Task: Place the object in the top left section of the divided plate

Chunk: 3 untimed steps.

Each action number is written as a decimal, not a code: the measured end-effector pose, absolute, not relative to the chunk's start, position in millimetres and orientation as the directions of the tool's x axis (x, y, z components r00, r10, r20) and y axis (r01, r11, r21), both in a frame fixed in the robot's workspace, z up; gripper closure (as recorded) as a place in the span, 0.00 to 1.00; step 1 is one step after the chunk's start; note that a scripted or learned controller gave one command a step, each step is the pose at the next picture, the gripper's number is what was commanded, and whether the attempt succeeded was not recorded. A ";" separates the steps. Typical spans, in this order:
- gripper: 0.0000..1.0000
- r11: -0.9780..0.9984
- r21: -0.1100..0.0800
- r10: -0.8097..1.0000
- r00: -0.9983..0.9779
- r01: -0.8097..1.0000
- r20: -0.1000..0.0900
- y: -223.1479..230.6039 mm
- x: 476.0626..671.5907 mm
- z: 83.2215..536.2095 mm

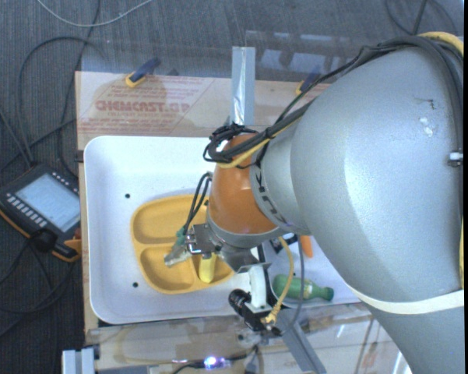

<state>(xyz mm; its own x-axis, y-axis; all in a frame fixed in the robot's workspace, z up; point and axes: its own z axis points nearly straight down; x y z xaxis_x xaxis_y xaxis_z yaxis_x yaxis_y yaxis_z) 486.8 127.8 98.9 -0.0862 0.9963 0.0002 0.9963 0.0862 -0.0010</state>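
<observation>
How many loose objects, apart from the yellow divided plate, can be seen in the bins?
2: a yellow object on the divided plate beneath the gripper, and a green bottle right of it. The arm may hide others.

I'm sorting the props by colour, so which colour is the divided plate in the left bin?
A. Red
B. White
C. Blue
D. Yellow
D: the divided plate is yellow-orange against the white bin, with the gripper over its lower part.

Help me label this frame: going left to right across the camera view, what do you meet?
Teach pendant → yellow divided plate → gripper → green bottle.
</observation>
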 end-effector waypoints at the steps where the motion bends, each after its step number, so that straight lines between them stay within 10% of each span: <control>1: 0.00 -0.014 -0.015 1.000 0.014 1.000 -0.004 148.9 499.2 109.1; 2: 0.00 0.467 0.011 0.884 -0.467 0.884 -0.015 167.0 491.0 95.3; 3: 1.00 0.464 0.033 0.886 -0.463 0.885 -0.022 166.5 497.7 110.3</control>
<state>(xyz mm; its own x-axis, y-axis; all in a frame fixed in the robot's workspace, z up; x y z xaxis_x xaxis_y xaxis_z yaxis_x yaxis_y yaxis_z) 497.7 166.5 110.3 -0.4634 0.8859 -0.0223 0.8853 0.4639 0.0335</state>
